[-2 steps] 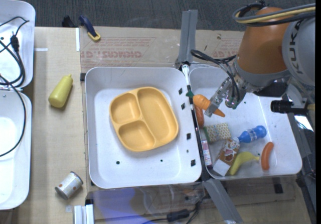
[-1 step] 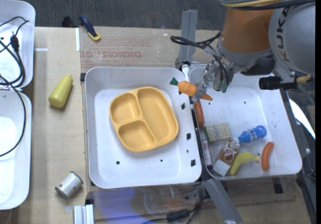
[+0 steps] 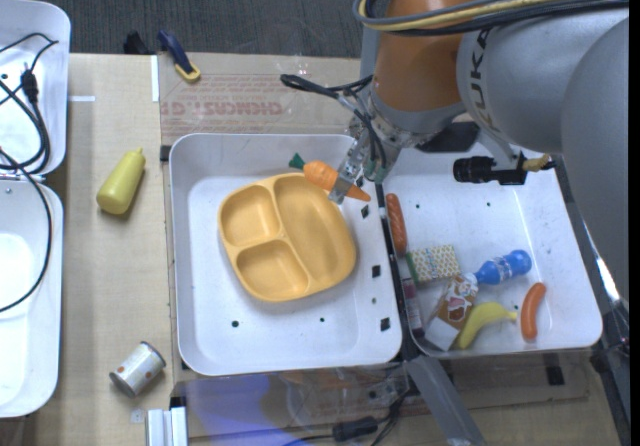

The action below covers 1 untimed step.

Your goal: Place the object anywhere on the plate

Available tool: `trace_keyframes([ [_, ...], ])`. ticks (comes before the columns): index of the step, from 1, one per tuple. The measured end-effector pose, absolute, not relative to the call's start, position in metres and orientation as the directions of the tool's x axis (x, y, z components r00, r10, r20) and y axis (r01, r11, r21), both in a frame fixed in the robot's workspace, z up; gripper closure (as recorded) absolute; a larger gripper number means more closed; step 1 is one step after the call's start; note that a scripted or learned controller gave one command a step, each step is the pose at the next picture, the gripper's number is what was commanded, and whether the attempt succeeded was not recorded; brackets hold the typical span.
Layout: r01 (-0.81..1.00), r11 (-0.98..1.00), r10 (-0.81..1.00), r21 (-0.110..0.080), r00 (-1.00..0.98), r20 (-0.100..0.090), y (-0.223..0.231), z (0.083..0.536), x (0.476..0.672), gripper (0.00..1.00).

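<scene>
Bright even overhead light, soft shadows, slightly grainy

I see the grey arm (image 3: 560, 64) cut off at right edge, white tub (image 3: 25, 334) cropped at left, far tip of small orange toy carrot (image 3: 322, 174) hidden behind two-finger gripper (image 3: 352, 184), I can't tell finger state, small silver can's (image 3: 136, 368) label too small to read

plate (image 3: 285, 239) in left bin (image 3: 200, 334) — carrot (image 3: 322, 175) at rim
</scene>
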State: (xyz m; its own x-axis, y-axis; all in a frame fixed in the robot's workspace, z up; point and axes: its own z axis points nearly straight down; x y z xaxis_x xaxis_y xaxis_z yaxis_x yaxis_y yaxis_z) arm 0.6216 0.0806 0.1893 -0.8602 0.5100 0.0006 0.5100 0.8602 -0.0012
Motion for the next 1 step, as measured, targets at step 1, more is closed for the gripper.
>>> trace_keyframes([
  [1,0.511,0.860,0.511,-0.001,-0.860,0.000,0.0799,0.1896,0.6219,0.00],
])
